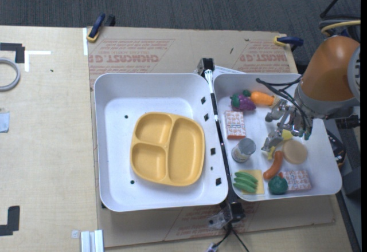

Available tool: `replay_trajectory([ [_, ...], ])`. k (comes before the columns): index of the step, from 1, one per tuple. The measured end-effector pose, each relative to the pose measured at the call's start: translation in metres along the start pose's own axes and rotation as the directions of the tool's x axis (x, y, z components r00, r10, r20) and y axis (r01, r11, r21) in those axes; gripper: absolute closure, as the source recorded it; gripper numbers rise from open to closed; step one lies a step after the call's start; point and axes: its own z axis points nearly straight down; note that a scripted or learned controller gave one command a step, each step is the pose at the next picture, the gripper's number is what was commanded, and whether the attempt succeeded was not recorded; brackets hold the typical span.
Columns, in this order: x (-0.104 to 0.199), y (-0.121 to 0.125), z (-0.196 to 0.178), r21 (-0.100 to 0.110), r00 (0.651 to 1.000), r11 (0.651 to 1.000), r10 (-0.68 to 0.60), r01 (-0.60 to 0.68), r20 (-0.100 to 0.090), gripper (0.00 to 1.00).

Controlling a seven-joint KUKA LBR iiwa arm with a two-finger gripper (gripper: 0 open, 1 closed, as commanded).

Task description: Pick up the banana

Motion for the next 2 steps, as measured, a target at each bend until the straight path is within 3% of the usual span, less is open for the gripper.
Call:
replay_trajectory([
  [1, -0.001, 0.009, 0.000, 0.000, 0.898, 0.898, -0.440, 0.440, 0.001, 0.00],
  [2, 0.014, -0.051, -0.001, 0.000, 0.867, 0.867, -0.497, 0.497, 0.002, 0.00],
])
